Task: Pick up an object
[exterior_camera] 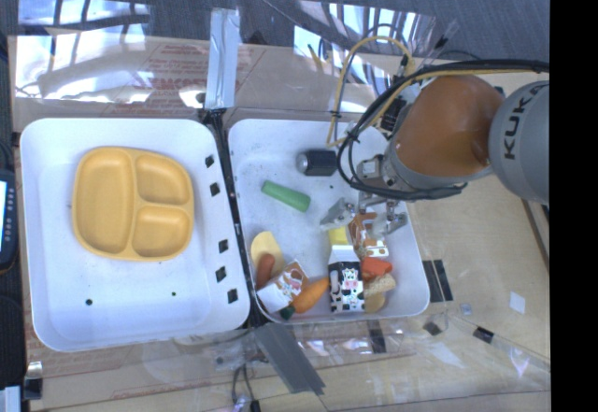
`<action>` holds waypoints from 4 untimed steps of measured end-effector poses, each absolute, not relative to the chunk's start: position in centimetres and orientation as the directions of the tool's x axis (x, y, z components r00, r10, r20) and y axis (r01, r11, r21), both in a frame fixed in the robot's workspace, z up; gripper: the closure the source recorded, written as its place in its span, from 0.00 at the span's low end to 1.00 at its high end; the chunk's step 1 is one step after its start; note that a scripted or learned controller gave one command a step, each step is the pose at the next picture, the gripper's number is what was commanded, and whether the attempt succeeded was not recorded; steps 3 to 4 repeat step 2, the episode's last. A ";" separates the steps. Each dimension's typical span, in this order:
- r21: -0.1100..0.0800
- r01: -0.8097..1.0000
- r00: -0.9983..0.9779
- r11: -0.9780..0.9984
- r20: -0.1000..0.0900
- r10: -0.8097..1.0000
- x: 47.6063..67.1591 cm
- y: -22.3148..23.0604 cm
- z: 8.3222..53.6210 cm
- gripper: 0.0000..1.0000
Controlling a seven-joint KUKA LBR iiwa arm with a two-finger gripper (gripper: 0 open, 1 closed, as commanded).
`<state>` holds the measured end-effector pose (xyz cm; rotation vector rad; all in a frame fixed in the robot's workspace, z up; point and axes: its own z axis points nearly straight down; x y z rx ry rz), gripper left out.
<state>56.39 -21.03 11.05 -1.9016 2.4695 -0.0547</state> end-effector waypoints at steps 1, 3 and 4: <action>-0.045 -0.949 -0.312 0.312 0.004 -0.950 54.9 -20.1 11.1 0.00; -0.045 -0.952 -0.305 0.304 0.009 -0.952 55.1 -20.0 12.5 1.00; -0.045 -0.952 -0.305 0.304 0.009 -0.952 55.1 -20.0 12.5 1.00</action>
